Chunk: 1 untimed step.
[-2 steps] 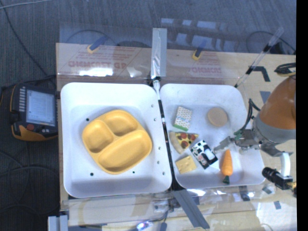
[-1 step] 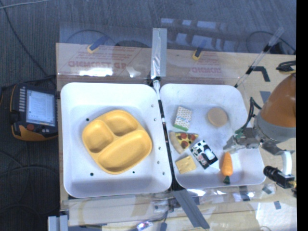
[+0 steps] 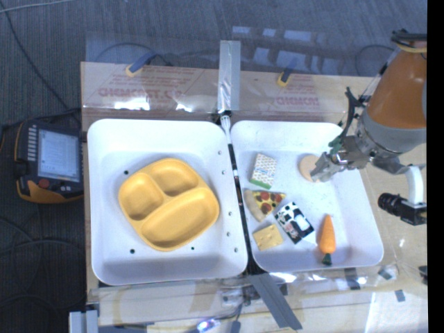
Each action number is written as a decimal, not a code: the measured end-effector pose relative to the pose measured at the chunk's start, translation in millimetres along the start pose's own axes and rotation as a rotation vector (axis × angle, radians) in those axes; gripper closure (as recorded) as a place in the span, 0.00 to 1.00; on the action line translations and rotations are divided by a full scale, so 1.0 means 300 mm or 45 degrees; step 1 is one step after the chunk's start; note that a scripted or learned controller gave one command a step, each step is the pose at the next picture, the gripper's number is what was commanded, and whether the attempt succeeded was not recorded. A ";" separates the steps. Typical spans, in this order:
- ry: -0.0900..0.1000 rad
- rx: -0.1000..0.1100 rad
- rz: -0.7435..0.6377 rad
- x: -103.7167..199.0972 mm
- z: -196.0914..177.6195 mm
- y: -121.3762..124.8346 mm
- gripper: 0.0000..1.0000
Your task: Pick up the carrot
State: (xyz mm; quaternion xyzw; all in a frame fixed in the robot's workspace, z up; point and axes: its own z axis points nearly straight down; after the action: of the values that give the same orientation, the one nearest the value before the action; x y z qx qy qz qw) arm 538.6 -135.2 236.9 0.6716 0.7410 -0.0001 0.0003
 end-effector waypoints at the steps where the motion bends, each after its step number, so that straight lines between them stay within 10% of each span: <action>1: 0.001 0.001 0.000 0.000 0.001 -0.001 0.00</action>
State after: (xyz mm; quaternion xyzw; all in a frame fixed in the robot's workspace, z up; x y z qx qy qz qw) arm 538.3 -135.1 236.6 0.6716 0.7409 -0.0002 -0.0003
